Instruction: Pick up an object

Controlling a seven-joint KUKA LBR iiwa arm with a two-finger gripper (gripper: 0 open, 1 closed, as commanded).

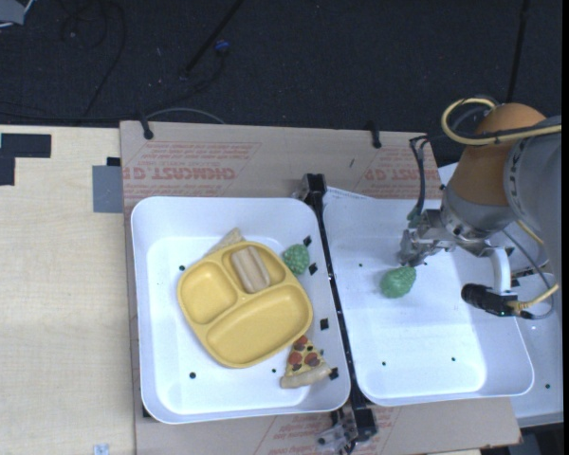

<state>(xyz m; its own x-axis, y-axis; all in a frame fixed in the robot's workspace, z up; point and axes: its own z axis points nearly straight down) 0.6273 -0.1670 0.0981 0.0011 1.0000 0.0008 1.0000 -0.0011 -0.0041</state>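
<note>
gripper [419, 247]: in right bin [436, 368], just above green lump [397, 282]; finger state: cannot tell. advice: centre over lump, descend straight, close gently, probably soft.

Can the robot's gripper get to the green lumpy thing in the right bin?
Probably yes. The gripper is just above and beside the green lumpy thing in the right bin. Nothing else lies near it on the white floor, so the way looks free.
</note>
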